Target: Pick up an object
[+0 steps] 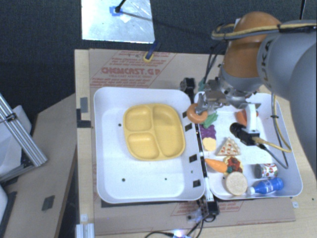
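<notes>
Orange ring [197, 116]: lying just off the upper right corner of the yellow tray [152, 132], over the rims where the two bins are meeting.
Camera view, yellow tray: sitting in the left bin [106, 148], serving as reference for every place below.
Camera view, gripper [204, 105]: hanging right of the yellow tray's upper right corner, directly over the orange ring and appearing to be touching it.
Gripper opening: hiding behind the wrist; whether it is standing wide or closing on anything cannot be told.
Task progress: by judgement, the approach is looking finished; a grasp on the orange ring is not showing, and the lift clear of the bins is remaining.
Other stock, right of the yellow tray: green piece [212, 118] and purple grapes [209, 131] lying nearest; pizza slice [229, 148] and carrot [216, 164] lying farther; round biscuit [236, 182], small can [267, 170] and blue bottle [266, 186] lying farthest, toward its lower side.
</notes>
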You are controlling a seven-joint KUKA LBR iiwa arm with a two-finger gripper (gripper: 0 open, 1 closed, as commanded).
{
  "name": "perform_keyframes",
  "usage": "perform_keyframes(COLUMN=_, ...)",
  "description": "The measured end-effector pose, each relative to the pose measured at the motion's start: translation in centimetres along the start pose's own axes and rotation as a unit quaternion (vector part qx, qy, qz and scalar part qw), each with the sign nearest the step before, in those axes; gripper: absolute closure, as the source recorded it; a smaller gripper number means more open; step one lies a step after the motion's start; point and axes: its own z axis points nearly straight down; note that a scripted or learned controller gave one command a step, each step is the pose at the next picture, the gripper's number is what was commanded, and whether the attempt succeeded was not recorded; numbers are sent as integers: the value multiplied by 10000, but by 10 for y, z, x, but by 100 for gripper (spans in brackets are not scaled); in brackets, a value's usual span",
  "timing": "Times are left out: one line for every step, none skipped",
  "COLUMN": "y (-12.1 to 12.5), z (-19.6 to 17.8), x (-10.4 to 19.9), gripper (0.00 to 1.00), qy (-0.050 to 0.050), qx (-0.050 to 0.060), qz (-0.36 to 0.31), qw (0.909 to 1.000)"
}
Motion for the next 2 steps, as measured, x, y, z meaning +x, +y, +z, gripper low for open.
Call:
perform_keyframes(y=-3, z=-20, x=-1, gripper=100, qy=-5, qx=-8, qz=13, qw=10000)
perform_keyframes(y=-13, z=-4, x=-5, gripper=100, qy=-11, qx=8, qz=43, qw=10000)
